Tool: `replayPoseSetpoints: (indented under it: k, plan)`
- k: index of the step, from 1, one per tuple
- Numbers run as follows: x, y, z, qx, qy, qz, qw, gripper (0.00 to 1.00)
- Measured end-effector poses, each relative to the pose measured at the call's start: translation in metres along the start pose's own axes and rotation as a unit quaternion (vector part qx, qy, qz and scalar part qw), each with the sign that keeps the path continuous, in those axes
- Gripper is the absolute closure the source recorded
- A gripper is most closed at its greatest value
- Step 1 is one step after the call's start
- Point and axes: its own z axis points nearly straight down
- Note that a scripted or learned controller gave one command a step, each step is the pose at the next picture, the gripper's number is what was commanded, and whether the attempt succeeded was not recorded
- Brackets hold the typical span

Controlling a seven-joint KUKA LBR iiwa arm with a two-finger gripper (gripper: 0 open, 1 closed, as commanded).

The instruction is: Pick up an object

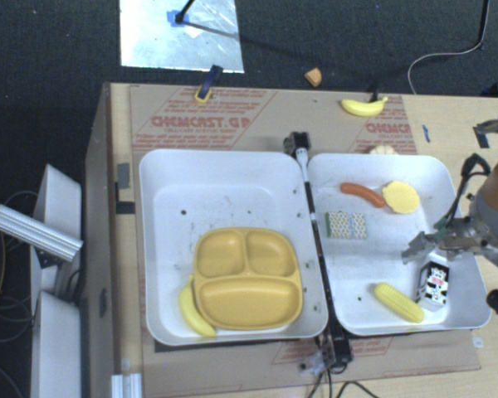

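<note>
white right bin [448, 172]: corn [398, 303], sausage [363, 194], carton [433, 286] just under pincer [427, 249]; pincer state cannot be told. left bin [162, 181]: yellow tray [247, 277].

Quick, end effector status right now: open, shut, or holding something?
End effector: can't be told from this angle. It hangs over the right bin, just above the black-and-white carton; nothing visibly held.
</note>
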Motion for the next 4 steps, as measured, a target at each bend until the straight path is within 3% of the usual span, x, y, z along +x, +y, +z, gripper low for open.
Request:
replayPoseSetpoints:
  k: [1,2,3,4]
  plan:
    - [0.052,-0.001,0.068,0.002,0.001,-0.001,1.0,0.0]
    - [0.017,0.001,-0.044,-0.001,-0.001,-0.001,1.0,0.0]
    - [0.042,-0.001,0.034,0.002,0.001,0.0,1.0,0.0]
    - [-0.017,-0.001,0.028,0.0,0.0,0.0,1.0,0.0]
